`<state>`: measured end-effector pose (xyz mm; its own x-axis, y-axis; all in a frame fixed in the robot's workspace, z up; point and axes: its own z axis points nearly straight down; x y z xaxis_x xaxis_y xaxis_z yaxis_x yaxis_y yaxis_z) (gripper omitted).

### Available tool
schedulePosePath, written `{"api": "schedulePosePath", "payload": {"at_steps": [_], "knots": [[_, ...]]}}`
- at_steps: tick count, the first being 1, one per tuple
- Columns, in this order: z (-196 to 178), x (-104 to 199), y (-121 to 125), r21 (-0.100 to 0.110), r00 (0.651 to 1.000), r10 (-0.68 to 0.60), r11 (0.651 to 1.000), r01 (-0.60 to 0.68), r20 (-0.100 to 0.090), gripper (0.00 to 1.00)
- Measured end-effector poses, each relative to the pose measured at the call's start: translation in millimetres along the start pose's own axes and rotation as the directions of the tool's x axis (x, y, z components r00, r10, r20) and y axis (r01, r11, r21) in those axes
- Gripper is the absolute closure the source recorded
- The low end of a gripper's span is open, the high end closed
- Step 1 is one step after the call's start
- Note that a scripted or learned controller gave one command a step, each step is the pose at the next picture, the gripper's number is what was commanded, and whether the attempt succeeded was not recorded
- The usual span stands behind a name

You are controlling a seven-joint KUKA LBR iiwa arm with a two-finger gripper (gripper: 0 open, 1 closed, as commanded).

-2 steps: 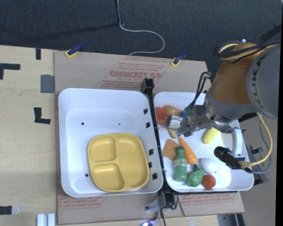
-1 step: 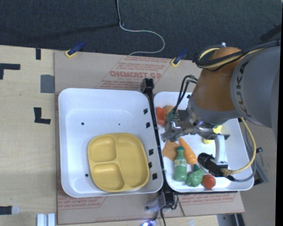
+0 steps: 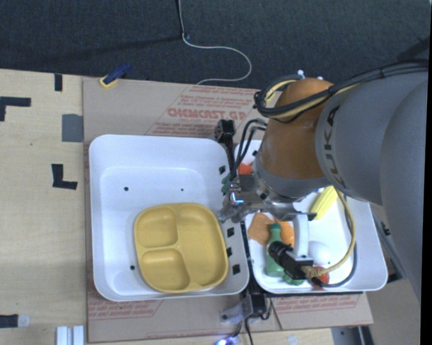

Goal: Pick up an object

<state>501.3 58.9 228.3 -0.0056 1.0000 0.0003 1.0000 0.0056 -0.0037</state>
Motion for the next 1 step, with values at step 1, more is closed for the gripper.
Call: {"api": "schedulePosePath", "payload": {"at_steps": [1], "knots": [[9.4, -11.6, 14.1, -0.001, 1.000, 0.005, 1.000, -0.005, 0.002, 1.00]]}}
